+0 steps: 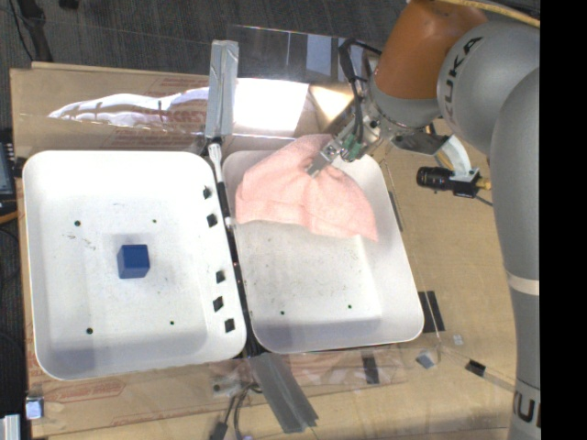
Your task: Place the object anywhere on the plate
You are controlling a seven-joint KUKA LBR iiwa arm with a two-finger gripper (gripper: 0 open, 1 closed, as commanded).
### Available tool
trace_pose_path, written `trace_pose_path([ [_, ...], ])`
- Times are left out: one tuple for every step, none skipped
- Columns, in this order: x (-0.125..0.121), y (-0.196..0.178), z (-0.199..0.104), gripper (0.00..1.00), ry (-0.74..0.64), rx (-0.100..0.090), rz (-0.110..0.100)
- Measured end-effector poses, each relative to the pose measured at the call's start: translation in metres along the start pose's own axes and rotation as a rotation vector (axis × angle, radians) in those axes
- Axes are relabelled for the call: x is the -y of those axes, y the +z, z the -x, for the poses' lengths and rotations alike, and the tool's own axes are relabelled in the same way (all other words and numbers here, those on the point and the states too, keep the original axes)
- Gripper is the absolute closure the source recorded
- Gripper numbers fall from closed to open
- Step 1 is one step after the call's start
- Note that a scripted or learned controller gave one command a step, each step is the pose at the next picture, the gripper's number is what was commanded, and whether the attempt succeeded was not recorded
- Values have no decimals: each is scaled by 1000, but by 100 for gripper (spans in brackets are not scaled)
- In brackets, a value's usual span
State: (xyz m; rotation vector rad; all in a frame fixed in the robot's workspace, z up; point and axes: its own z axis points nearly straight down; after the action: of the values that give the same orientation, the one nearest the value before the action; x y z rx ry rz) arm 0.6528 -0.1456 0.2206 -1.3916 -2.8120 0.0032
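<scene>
We're at the grasp step: gripper (pixel 323 163) tips press into the crumpled pink cloth (pixel 307 195) directly beneath, jaw state unreadable, no plate evident, so next needs a confirmed pinch and lift.

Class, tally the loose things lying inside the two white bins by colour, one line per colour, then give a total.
Blue: 1, the small blue cube in the left shallow white bin
Pink: 1, the crumpled pink cloth in the right shallow white bin
Total: 2
</scene>
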Motion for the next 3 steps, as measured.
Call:
trace_pose_path([
  [-15,0,-49,100,-407,1,0],
  [-36,4,-99,100,-810,2,1],
  [-57,-7,-145,100,-922,2,0],
])
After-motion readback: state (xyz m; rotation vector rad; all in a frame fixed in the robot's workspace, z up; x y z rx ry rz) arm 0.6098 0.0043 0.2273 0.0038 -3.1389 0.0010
